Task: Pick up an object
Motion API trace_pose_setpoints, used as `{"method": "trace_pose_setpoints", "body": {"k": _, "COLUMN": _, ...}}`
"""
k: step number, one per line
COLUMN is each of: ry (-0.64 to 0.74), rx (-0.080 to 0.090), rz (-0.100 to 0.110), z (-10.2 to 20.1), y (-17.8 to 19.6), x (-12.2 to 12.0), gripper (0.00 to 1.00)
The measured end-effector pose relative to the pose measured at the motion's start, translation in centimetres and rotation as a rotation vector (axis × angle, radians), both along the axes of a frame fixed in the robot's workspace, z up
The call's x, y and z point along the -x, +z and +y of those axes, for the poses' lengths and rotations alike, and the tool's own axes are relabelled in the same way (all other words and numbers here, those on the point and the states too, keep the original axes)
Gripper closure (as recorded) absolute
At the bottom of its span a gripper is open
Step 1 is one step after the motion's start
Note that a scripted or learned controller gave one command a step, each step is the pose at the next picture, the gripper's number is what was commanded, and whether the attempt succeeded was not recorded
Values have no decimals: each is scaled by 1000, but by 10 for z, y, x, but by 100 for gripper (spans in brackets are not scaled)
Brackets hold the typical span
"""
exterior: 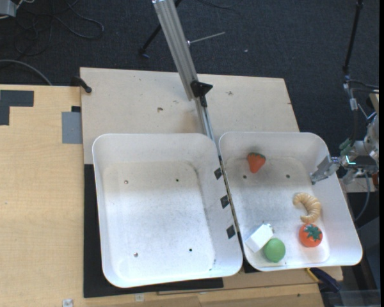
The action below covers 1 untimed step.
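Observation:
The right bin [288,139] holds several small objects. A red strawberry [256,162] lies near its far side. A tan curved pastry-like piece [308,205] sits by the right wall, with a red tomato [311,235] just in front of it. At the near edge a green ball [274,249] touches a white block [259,236]. My gripper [325,169] hangs at the right bin's right rim, partly cut off by the view's edge. It is above and to the right of the tan piece, and nothing shows in it.
The left bin [115,171] stands beside the right one, with black clips [224,200] along their shared edge. A slanted aluminium rail [179,50] rises behind the bins. A wooden table [32,190] lies to the left. Cables cross the dark floor.

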State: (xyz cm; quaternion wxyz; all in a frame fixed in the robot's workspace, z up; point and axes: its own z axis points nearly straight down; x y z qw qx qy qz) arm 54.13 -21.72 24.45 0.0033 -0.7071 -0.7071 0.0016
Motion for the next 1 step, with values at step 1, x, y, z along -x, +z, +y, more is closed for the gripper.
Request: {"method": "trace_pose_setpoints", "body": {"k": 1, "ry": 1, "rx": 1, "rz": -4, "z": 0, "y": 2, "x": -1, "gripper": 0}}
